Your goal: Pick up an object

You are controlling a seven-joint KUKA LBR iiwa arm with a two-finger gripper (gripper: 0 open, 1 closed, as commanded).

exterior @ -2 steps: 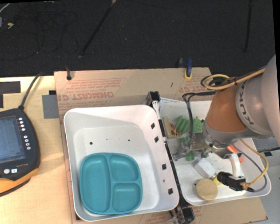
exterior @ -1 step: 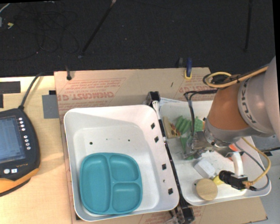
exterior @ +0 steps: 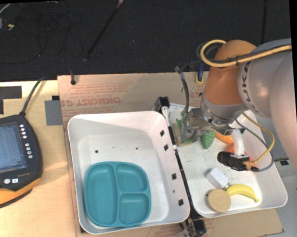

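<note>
over the right white bin, arm bent low, fingers state unclear, near green object

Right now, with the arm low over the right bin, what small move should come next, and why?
Probably a short straight descent. The pincer sits at the right bin's upper left, over the green object, and nothing shows between its fingers. The banana and round cork disc lie farther off, near the front edge.
</note>
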